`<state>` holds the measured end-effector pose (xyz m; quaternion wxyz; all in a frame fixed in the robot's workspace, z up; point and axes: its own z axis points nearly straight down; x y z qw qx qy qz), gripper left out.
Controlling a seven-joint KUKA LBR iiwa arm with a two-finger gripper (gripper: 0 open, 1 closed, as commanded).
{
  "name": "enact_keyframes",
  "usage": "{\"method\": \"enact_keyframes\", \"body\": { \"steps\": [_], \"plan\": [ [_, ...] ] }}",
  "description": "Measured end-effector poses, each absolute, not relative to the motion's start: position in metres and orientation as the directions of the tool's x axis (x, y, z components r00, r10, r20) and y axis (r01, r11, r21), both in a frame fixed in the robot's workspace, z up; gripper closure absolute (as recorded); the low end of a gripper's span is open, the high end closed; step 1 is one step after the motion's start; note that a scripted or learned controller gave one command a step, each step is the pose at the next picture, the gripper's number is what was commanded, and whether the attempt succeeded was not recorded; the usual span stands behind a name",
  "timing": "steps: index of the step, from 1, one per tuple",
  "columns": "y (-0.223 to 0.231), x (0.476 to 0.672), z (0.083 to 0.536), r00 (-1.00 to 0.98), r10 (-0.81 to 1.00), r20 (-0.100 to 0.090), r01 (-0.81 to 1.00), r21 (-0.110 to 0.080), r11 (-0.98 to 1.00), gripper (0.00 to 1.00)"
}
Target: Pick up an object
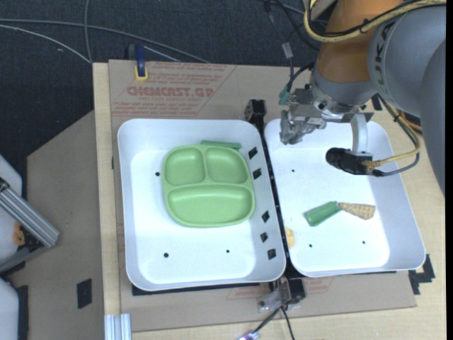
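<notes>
A green-handled brush (338,211) with a tan head lies in the right bin (396,225), near its middle. A light green divided plate (207,185) rests in the left bin (141,239). My gripper (294,130) hangs over the right bin's far left corner, well above and to the left of the brush. Nothing shows between its fingers.
A small yellow bit (289,239) lies at the right bin's left edge. A black cable connector (350,161) hangs from the wrist over the right bin. Black clips (260,190) line the divider between the bins. Brown cardboard (170,87) lies under both bins.
</notes>
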<state>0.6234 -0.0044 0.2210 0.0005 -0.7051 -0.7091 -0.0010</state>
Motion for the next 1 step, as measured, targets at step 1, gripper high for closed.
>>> {"method": "enact_keyframes", "body": {
  "steps": [1],
  "plan": [
    [0.0545, 0.6105, 0.2271, -0.007, 1.000, 0.004, 1.000, -0.003, 0.007, 1.00]
  ]
}}
